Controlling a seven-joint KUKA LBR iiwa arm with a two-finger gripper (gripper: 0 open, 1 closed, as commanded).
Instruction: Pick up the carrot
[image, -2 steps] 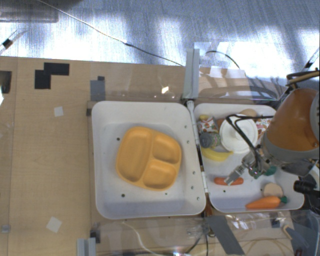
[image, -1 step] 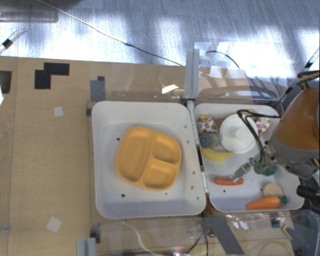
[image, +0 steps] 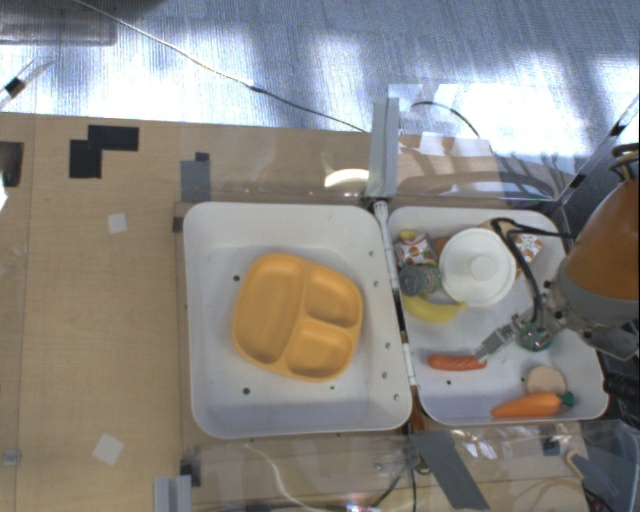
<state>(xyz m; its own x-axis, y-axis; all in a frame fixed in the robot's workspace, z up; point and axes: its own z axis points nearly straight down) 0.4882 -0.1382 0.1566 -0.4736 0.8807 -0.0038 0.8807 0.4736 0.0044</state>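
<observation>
Carrot lies on its side along the near edge of the right bin, orange body pointing left, green stub at the right end, untouched. A pale round item sits just behind it, touching or nearly so.

Gripper hangs over the middle of the same bin, angled down-left from the wrist, arm coming in from the right. Tip is just above the right end of a red chili-like piece — well apart from the carrot. Jaws: can't tell whether spread or closed, the metal tip is too small and glary; nothing visibly between them.

Rest of right bin: white bowl or cup at the back, banana under its left side, small printed packet and a grey lump by the divider.

Left bin holds a yellow three-compartment plate, roughly centred
</observation>
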